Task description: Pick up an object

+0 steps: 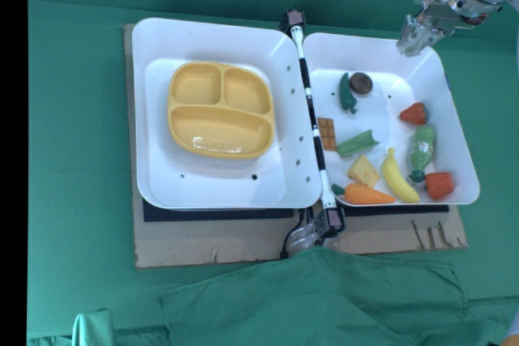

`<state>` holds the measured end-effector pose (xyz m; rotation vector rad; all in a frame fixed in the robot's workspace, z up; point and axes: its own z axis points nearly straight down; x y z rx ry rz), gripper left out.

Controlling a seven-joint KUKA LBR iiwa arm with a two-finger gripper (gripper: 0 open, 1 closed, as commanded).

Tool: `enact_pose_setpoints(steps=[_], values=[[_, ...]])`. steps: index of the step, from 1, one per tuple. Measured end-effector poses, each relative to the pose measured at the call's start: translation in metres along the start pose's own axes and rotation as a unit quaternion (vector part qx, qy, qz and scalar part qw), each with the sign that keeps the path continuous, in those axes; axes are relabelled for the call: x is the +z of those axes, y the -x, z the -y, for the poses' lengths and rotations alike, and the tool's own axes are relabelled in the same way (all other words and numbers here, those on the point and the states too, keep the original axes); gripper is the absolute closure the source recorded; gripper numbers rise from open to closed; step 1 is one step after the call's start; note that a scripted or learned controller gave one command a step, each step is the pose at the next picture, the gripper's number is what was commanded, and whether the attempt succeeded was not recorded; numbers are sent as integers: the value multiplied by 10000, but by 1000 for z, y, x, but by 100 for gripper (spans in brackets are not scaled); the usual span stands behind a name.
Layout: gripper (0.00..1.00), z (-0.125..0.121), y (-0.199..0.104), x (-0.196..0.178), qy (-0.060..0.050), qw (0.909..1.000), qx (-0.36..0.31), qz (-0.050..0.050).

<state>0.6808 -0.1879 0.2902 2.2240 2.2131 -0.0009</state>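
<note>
- The pincer (412,41) hung over the far right corner of the right bin (454,105), and we could not tell how it was set; nothing showed in its grip.
- The task named no one object, so we treated every toy in the right bin as a candidate: a brown round piece (361,83) beside a dark green pepper (347,93), a strawberry (414,113), a waffle square (326,134), a green pod (358,144), a cheese wedge (363,171), a banana (398,176), a carrot (368,194), a green bottle-shaped piece (421,148) and a red piece (439,185).
- We judged the strawberry the best pick: it lay near the pincer and apart from its neighbours.
- The brown round piece touched the pepper, so closing on it risked nudging both.
- The cluster of cheese wedge, banana and carrot by the near wall looked crowded; we would have left it alone.
- For a clean grasp, we thought the descent should be straight down, centred on the strawberry, closing across its narrow width.
- The left bin (154,53) held a yellow divided plate (220,109) and played no part in this step.
</note>
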Motion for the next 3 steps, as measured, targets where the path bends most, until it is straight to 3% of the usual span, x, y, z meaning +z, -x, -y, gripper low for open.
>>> enact_pose_setpoints(steps=[2, 3], values=[[100, 60, 0, -124, 55, 10000, -2, 7], [100, 63, 0, -99, 2, 10000, -3, -1]])
